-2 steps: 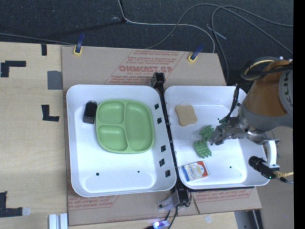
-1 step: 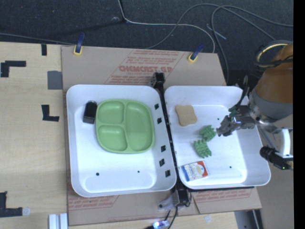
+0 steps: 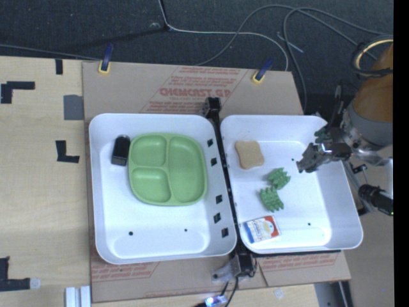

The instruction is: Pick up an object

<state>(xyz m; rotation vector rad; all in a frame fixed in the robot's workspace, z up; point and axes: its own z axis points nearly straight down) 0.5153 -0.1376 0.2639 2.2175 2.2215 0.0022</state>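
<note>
Loosely scattered in the right bin (image 3: 332, 229) lie two green toys (image 3: 275, 189), a tan sponge (image 3: 249, 153) and a small carton (image 3: 261, 229). Over that bin's right side hangs the gripper (image 3: 309, 161), nothing visibly between its fingers; their spread looks slight, though I cannot tell.

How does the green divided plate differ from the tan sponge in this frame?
The green plate lies in the left bin; the tan sponge lies in the right bin. The plate is far larger than the sponge. The plate has three compartments; the sponge is one plain block. Both lie flat, apart from the end effector.
</note>
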